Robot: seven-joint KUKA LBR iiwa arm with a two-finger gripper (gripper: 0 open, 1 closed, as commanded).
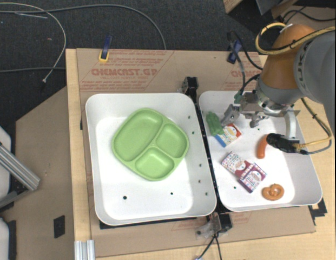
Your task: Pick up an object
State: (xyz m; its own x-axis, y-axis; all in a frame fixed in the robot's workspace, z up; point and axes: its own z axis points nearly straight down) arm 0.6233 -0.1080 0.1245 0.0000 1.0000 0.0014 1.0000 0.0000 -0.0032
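Right bin (308,172), carton (229,134) just below fingers (233,112)

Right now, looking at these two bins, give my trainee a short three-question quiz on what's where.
1. True or false: the green plate lies in the left bin.
2. Which lies nearest the right bin's front edge: A the orange pretzel, B the green packet, C the orange sausage?
3. Fill in: the gripper hangs over the ___ bin.

Key: 1 true; 2 A; 3 right.
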